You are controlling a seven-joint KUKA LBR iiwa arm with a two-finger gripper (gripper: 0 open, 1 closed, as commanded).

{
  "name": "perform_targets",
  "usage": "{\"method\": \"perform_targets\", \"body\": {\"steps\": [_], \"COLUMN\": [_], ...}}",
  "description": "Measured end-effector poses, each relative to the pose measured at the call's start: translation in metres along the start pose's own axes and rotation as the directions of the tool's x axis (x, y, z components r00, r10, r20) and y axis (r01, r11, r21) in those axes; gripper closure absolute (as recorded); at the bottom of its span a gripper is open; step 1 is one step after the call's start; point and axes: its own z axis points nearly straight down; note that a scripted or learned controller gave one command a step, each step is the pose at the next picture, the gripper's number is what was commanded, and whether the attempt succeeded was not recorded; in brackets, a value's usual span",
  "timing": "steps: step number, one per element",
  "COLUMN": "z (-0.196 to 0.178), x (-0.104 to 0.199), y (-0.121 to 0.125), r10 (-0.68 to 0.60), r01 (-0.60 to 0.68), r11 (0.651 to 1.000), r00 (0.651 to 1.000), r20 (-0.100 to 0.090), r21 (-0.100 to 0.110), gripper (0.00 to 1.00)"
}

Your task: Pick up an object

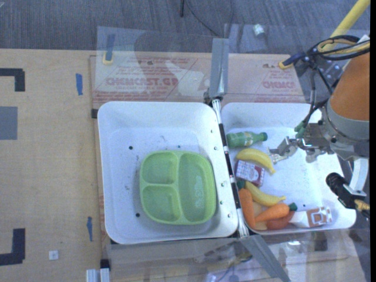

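Note:
The right bin (309, 181) holds a green bottle (247, 138), a yellow banana (256, 157), a red packet (248, 172), a second banana (265, 197), orange carrots (271, 212) and a white carton (314, 217). My gripper (281, 148) hangs over this bin, just right of the upper banana's tip and below the bottle's cap end. It looks open, with nothing between its fingers. The wrist and its orange band cover the bin's right side.
A green divided plate (177, 187) lies in the left bin (117, 119). A ridge where the two bins meet runs between them (226, 169). Cables and a yellow hose (346, 22) hang at the upper right. Bare white floor lies right of the bananas.

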Motion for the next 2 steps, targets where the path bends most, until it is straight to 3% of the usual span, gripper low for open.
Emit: {"method": "perform_targets", "body": {"steps": [1, 2], "z": [0.146, 0.135], "x": [-0.001, -0.008], "y": [0.053, 0.053], "r10": [-0.341, -0.330], "r01": [0.341, 0.330], "r11": [0.940, 0.944], "r00": [0.940, 0.944], "r20": [0.007, 0.012], "r21": [-0.014, -0.019], "gripper": [0.00, 1.00]}}
